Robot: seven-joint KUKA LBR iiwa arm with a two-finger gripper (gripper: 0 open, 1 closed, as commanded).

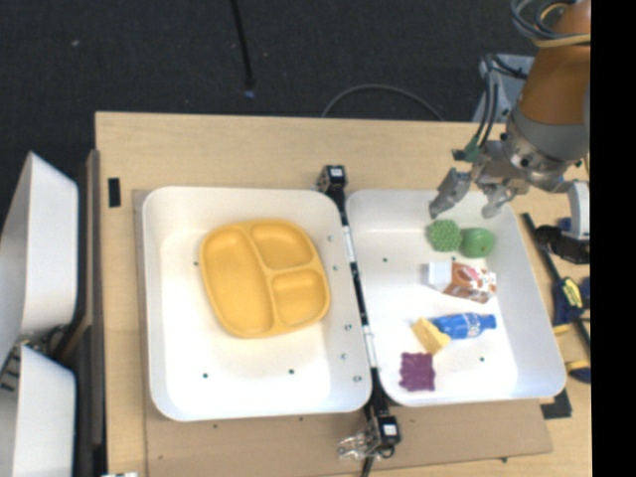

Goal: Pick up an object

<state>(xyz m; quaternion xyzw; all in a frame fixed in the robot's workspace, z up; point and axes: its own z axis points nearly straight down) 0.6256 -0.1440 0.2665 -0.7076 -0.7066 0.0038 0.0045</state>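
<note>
Green bumpy ball (444,235), smooth green ball (478,241) touching, right bin.

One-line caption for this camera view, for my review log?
Open gripper hovers above green objects in the right bin; yellow divided tray lies in the left bin.

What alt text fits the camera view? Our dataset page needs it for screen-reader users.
A grey-and-orange arm's open gripper hovers above two green objects at the far end of the right bin, which also holds a packet, a blue bottle, a yellow piece and a purple object. The left bin holds a yellow divided tray.
</note>
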